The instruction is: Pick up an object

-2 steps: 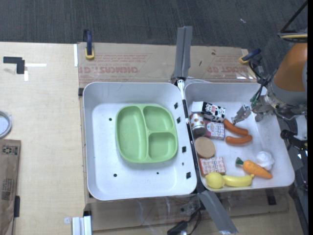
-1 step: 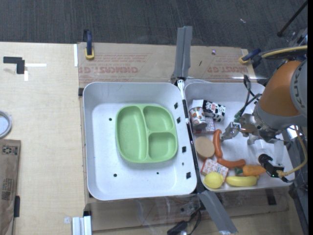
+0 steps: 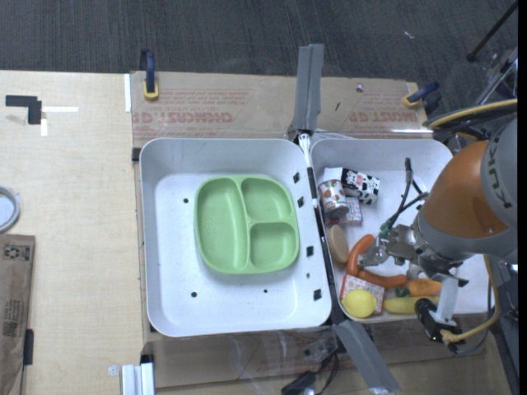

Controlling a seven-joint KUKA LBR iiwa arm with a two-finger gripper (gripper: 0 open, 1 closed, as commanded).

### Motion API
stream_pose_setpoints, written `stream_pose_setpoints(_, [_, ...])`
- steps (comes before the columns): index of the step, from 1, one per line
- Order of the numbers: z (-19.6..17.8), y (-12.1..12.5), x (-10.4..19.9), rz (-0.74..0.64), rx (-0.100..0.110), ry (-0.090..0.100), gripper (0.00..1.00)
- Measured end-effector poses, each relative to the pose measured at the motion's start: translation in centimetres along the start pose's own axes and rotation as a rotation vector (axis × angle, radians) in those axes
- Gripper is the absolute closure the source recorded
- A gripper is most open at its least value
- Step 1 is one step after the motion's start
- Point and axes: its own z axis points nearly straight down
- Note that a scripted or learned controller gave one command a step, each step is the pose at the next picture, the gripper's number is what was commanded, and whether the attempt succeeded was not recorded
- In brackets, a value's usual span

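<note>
The right bin [image 3: 375, 144] holds several small items. Among them are a small can [image 3: 332, 197], a black-and-white cow toy [image 3: 361, 184], a tan oval piece [image 3: 338, 243] and a curved orange-red piece [image 3: 355, 255]. A yellow lemon [image 3: 360, 303], a yellow banana-like piece [image 3: 399, 305] and an orange carrot [image 3: 425, 287] lie at the front. My gripper [image 3: 380, 252] is low in this bin, right beside the curved orange-red piece and above the front items. The wrist hides whatever lies beneath it.
The left bin [image 3: 165, 245] holds a green divided plate [image 3: 245, 223]. A grey post [image 3: 310, 89] rises between the bins at the back. Clamps [image 3: 149, 85] hold the cardboard backing. A cable [image 3: 451, 332] hangs off the wrist near the right bin's front edge.
</note>
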Motion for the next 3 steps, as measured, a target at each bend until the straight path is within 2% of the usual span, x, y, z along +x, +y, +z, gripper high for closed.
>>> stream_pose_setpoints(1, [0.0,6.9,2.8,-0.046,0.0,-0.001,0.0])
stream_pose_setpoints(2, [0.0,11.8,2.3,-0.002,0.002,-0.002,0.0])
stream_pose_setpoints(3, [0.5,15.2,2.6,-0.005,0.09,-0.006,0.0])
